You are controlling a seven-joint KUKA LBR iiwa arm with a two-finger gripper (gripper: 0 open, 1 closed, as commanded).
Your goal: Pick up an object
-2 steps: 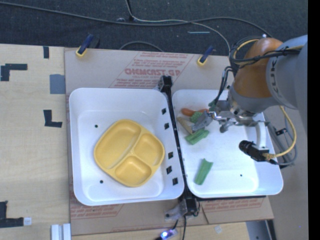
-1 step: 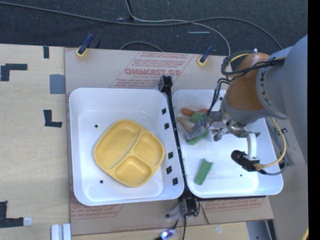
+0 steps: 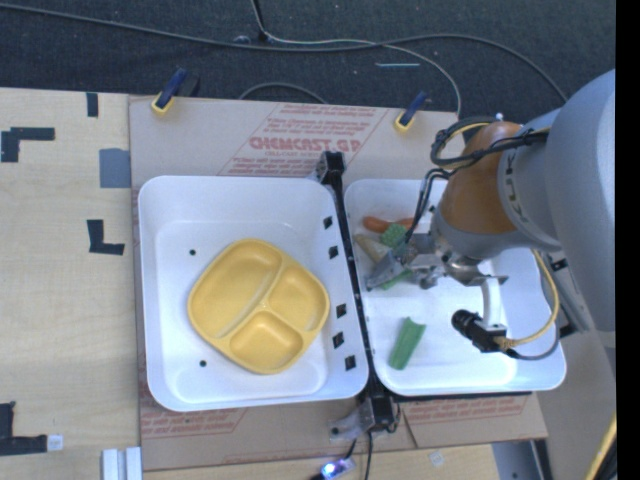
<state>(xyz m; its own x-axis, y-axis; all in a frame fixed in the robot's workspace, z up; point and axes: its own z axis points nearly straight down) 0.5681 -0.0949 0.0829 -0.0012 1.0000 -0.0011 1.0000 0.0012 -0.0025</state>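
From my remote seat I take the yellow divided plate (image 3: 259,305) as landmark; it lies in the left bin (image 3: 160,268). To the right of the plate, in the right bin (image 3: 540,373), lies a green flat piece (image 3: 406,343), apart from the gripper (image 3: 385,271). It looks light, stiff and smooth, perhaps plastic, so I would take it across its narrow sides near the middle. Further right and up from the plate are an orange piece (image 3: 377,224) and a small green block (image 3: 393,235), close to the gripper. I cannot tell the state of the pincer. The plate seems glossy and too wide to grasp.
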